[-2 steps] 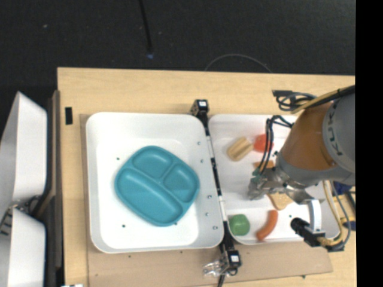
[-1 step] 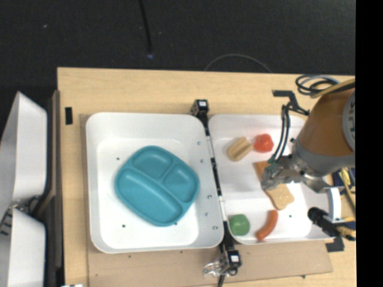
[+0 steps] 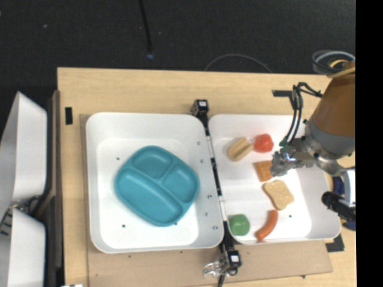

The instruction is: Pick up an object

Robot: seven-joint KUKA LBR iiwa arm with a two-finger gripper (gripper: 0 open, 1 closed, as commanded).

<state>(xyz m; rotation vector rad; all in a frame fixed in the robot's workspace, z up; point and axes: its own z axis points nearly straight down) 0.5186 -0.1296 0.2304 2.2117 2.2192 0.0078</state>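
A single fixed camera looks down from above at a slant, set far enough back to take in the whole pale wooden bench [image 3: 149, 88] and a strip of dark floor [image 3: 90, 23] beyond its far edge. The two shallow white plastic bins, the left bin [image 3: 99, 160] and the right bin [image 3: 299, 220], sit side by side near the middle of the frame. The grey arm with the orange band [image 3: 335, 112] enters from the right edge.

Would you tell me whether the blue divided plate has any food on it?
Empty: the blue divided plate shows bare compartments; the toy food sits in the other bin.
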